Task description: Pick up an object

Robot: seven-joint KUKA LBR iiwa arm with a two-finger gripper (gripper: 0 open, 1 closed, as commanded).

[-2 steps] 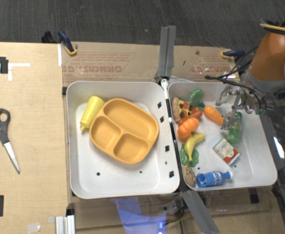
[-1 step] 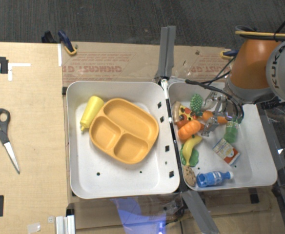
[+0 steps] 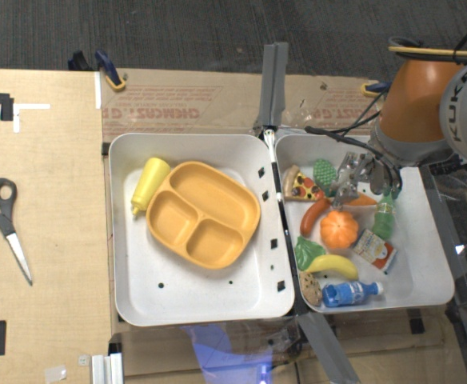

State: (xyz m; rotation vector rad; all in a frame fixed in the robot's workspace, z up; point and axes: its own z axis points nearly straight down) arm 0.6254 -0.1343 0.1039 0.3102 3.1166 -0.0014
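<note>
My gripper (image 3: 350,184) hovers low over the right bin's (image 3: 425,282) far-edge clutter.
Aiming near the orange (image 3: 339,229); whether it's open or closed, I cannot tell.

Floor (image 3: 177,14): dark grey carpet, 12 o'clock.
Bench (image 3: 41,174): pale wood, 9 o'clock.
Scissors (image 3: 8,222): grey-handled, lying on the bench at 9 o'clock.
Cardboard sheet (image 3: 185,102): brown, printed lettering, under the bins toward 12 o'clock.
Clamp (image 3: 109,69): blue, 11 o'clock.

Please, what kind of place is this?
Probably a robotics lab bench: a robot arm reaches over two white bins, one full of toy food, and scissors lie on the wooden top.
</note>
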